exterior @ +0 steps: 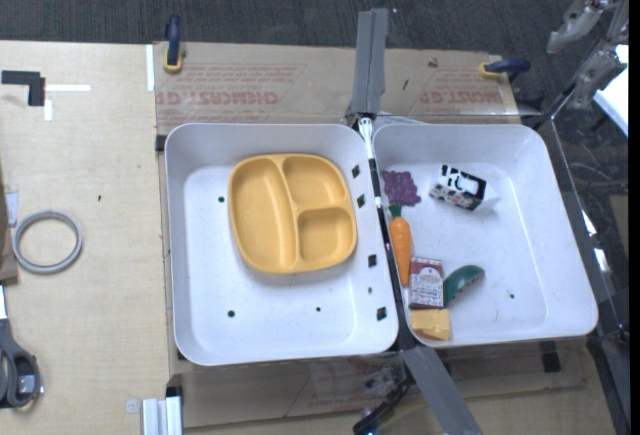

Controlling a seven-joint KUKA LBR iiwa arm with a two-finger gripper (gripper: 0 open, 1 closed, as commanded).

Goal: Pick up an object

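A yellow divided plate (292,213) lies in the left white bin (200,323). Several small items lie in the right white bin (540,253), mostly along its left wall. They are a purple bunch of grapes (401,187), a black-and-white packet (458,188), an orange carrot (401,241), a small red box (426,282), a green item (465,278) and a yellow wedge (432,325). The carrot, the red box and the wedge sit close together, and the green item touches the box's right side.
A grey tape ring (45,241) and scissors (18,375) rest on the wooden bench at the left. Clamps (173,43) (505,69) hold the cardboard behind the bins. A metal bar (371,63) rises where the bins meet. Metal hardware (590,18) stands at the far right.
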